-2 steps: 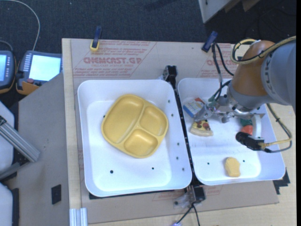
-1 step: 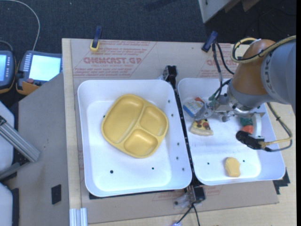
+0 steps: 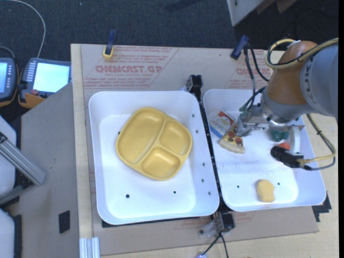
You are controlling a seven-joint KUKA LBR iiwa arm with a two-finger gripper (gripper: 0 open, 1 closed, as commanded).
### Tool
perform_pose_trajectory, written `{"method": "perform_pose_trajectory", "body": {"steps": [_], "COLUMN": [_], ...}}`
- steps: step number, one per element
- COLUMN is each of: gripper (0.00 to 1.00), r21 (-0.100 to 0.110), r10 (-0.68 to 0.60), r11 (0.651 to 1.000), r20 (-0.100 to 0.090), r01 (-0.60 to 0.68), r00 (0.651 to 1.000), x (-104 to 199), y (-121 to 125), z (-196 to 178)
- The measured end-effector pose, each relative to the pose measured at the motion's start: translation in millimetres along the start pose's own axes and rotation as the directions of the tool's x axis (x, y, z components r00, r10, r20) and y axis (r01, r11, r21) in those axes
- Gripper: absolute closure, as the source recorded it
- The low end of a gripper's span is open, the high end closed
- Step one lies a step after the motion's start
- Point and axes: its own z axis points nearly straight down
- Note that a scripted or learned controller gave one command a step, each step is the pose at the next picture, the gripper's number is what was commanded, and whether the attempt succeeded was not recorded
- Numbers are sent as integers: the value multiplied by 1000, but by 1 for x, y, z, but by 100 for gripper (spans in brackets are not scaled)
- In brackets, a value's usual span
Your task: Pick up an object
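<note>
Over on the right, the arm (image 3: 301,85) reaches into the right bin (image 3: 306,195), its claw (image 3: 243,127) low over a pizza-slice toy (image 3: 232,142); whether the claw is spread or pressed together, I cannot tell. A small packet (image 3: 221,123) lies just beside the slice. Nearer the front edge sits a yellow lump (image 3: 265,190). A yellow divided plate (image 3: 154,143) rests in the left bin (image 3: 107,198).
</note>
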Motion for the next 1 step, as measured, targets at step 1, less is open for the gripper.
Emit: {"method": "perform_pose_trajectory", "body": {"steps": [1], "gripper": [100], "r21": [5], "r10": [0], "r11": [1000], "r20": [5], "r01": [0], "r00": [1000], "x": [-4], "y": [4], "z": [-44]}}
